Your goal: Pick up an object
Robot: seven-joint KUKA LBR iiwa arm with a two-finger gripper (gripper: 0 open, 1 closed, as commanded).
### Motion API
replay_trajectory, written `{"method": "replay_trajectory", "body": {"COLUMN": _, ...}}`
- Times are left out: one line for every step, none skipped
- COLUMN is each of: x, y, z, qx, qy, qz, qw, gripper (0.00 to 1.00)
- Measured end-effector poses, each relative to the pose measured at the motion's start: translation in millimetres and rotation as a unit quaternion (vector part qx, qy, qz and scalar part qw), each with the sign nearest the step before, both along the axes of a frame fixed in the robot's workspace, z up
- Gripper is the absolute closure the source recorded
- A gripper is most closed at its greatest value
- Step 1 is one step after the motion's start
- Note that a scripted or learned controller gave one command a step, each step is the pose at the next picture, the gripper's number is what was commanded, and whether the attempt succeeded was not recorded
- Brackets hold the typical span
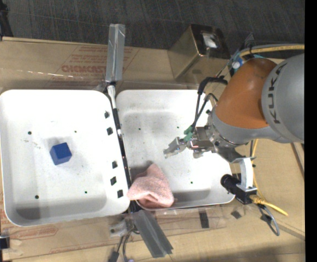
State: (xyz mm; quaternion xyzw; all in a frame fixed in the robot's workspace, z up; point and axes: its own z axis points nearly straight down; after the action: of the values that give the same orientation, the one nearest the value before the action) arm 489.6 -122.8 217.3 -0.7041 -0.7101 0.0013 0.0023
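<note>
A blue cube (61, 153) lies in the left bin (16, 108), left of its middle. A pink cloth (151, 187) is bunched at the near left corner of the right bin (147, 100), partly over its front rim. My gripper (181, 146) hangs over the middle of the right bin, up and to the right of the cloth and apart from it. Its fingers (173, 147) point left and stand apart with nothing between them.
A grey metal bar (114, 53) stands along the divider between the bins. A brown box (193, 51) sits behind the right bin. Cables and a black fitting (235, 185) hang near the right bin's near right corner.
</note>
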Motion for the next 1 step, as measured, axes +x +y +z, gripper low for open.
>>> {"method": "replay_trajectory", "body": {"x": 39.9, "y": -25.4, "z": -27.7, "qx": -0.0004, "qy": -0.002, "qz": 0.101, "qw": 0.9949, "gripper": 0.0}}
